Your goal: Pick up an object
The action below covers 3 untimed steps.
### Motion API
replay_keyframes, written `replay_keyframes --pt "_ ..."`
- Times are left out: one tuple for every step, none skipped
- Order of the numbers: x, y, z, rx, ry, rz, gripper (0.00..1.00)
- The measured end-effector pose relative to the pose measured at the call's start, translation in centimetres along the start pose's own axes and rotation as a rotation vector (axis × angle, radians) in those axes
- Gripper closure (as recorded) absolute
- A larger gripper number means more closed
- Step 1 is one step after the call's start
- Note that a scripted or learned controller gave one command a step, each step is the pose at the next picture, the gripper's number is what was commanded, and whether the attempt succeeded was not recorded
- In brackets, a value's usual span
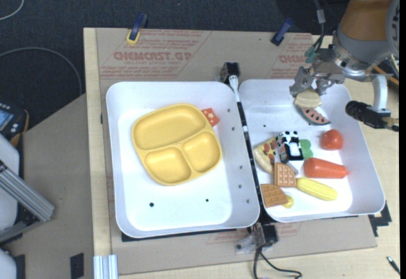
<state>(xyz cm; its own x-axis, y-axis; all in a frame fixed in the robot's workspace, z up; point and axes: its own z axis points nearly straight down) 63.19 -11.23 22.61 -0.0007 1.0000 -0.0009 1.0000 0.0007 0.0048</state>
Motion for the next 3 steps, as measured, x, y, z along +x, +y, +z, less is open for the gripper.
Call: replay_keyframes --pt "1.6 -5.1 1.1 0.01 0.002 0.002 1.0" --pt "3.9 -7.6 -0.1 0.007 0.003 -0.002 1.0" --pt "3.9 -8.0 0.5 0.008 0.002 0.001 1.0"
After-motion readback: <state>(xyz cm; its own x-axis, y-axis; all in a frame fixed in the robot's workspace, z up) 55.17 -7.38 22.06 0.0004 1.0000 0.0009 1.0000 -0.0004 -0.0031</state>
